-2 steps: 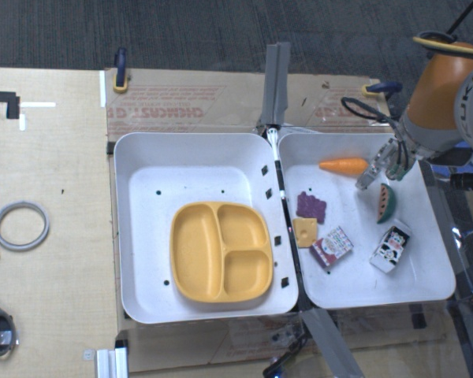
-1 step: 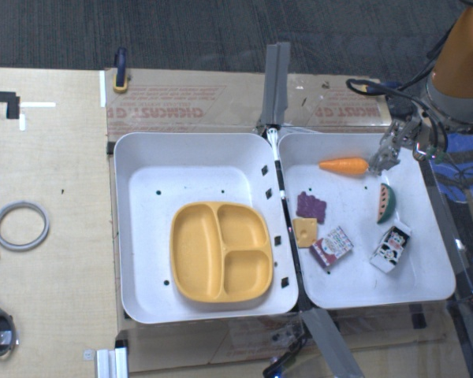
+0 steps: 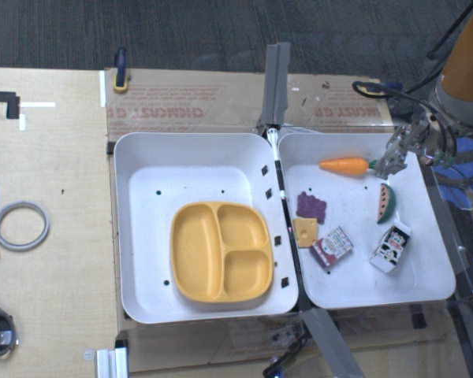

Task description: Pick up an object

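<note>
Gripper (image 3: 392,161) sits low at the carrot's (image 3: 344,165) green end in the right bin (image 3: 426,290); I cannot tell its state. I see the carrot lying crosswise, tip pointing left.

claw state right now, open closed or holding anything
claw: above the right bin's far edge, just by the green end of the carrot; whether it is open or closed cannot be told, and no object is seen in it.

Red print runs along the cardboard (image 3: 221,101) at 12 o'clock of the bins, upside down from this camera; it appears to read "CHEMCAS", repeated further right, but the reading is uncertain. The cartons (image 3: 332,247) in the right bin carry print too small to read.
</note>
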You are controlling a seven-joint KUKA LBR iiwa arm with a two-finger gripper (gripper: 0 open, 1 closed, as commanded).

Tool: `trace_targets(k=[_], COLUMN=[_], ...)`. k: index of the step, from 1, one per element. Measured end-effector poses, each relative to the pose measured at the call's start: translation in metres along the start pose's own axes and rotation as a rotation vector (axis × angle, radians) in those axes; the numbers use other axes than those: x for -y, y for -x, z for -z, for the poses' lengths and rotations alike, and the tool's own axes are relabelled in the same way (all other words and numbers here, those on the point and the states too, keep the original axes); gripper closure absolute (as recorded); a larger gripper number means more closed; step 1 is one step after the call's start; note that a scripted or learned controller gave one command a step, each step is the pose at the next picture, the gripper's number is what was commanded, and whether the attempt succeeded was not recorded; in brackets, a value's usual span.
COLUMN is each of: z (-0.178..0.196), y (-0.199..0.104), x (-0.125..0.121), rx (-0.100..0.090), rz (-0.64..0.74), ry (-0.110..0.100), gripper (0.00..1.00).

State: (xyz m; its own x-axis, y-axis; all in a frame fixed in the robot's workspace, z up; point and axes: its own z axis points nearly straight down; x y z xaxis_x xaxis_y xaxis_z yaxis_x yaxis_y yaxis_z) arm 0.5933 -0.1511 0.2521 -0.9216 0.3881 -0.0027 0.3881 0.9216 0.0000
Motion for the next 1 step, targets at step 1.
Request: trace_targets(k=[1], z=[-0.0873], y=[-0.0094], x=[0.0461], rx=[-0.002], rz=[-0.363], ry=[-0.001], gripper=[1.00])
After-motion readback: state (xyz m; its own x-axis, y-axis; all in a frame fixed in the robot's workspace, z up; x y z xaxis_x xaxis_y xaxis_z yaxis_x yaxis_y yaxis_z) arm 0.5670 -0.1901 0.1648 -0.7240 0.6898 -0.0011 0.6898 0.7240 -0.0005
